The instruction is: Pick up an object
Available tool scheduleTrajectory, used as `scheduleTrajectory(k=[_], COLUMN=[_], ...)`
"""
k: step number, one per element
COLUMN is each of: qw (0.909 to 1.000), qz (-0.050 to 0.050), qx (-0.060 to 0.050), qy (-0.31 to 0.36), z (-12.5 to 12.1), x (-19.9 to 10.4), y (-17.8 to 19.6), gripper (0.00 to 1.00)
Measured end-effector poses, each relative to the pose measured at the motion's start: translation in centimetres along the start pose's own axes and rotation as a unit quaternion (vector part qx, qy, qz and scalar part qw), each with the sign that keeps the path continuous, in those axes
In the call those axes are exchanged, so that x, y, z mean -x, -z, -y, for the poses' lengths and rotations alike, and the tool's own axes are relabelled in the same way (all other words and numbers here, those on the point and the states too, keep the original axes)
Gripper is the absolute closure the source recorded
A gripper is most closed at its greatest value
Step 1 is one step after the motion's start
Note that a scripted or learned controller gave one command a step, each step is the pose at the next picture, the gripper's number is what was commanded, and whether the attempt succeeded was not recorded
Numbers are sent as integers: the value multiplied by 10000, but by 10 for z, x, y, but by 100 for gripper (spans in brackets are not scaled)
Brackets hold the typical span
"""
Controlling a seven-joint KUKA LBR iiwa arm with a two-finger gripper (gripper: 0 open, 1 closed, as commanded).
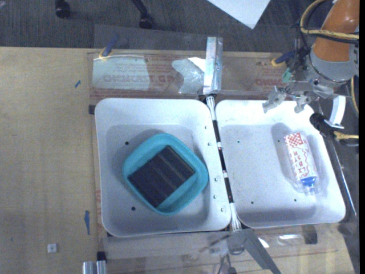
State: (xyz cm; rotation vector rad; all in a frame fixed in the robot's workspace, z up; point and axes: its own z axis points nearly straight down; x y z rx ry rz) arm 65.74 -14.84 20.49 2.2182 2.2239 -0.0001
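A clear plastic bottle (300,161) with a red-and-white checked label and a blue cap lies lengthwise at the right side of the right bin (256,204). In the left bin (114,210) rests a teal square bowl (165,173) with a dark ridged block (160,176) lying in it. My gripper (288,100) hangs above the far edge of the right bin, up and a little left of the bottle. Its two pale fingers (274,101) are spread apart with nothing between them.
A metal divider post (213,67) rises behind the seam between the bins. Crumpled clear plastic (188,73) lies on the cardboard strip behind the left bin. The wooden bench (45,153) stretches to the left.
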Motion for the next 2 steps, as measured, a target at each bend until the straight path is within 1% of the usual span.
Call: scheduleTrajectory(k=[1,2], qw=[9981,10000], qz=[-1,9], qx=[-8,32], qy=[-616,68], z=[39,76], x=[48,57], y=[-9,-107], gripper=[0,0])
